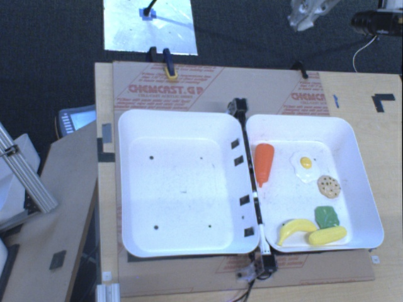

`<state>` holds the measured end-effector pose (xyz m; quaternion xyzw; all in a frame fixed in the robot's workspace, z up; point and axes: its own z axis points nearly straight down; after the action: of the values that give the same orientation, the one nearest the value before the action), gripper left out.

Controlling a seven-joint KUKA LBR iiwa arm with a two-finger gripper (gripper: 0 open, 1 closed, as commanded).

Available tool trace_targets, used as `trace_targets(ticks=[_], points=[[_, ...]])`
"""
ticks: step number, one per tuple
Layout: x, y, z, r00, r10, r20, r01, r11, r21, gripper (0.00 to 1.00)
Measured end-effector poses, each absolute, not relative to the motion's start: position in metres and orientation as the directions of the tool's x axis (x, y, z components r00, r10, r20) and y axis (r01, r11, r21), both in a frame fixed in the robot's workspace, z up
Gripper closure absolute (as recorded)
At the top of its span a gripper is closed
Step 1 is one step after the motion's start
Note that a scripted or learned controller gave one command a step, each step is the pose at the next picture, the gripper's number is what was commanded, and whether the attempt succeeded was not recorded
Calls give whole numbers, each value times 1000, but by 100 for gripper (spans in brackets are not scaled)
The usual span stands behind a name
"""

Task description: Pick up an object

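The right bin (359,150) holds several toy foods. An orange carrot (262,163) lies near its left wall. A fried egg (305,166) rests in the middle, with a round cookie (328,185) just below and to the right of it. Near the front edge sit a green pepper piece (326,216), a yellow banana (295,229) and a yellow corn-like piece (327,235). My gripper (306,11) hangs high at the top of the view, well beyond the far rim of the bins and apart from every object.
The left bin (126,168) sits beside the right one, joined by a black clipped divider (247,175). A shiny metal plate (149,16) lies on the dark floor at the back. A grey aluminium bar (25,172) leans at the far left.
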<state>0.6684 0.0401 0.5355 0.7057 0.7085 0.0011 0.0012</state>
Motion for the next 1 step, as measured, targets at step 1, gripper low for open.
trace_targets(ticks=[1], points=[[648, 62, 535, -6, 1000, 1, 1000, 6, 2, 100]])
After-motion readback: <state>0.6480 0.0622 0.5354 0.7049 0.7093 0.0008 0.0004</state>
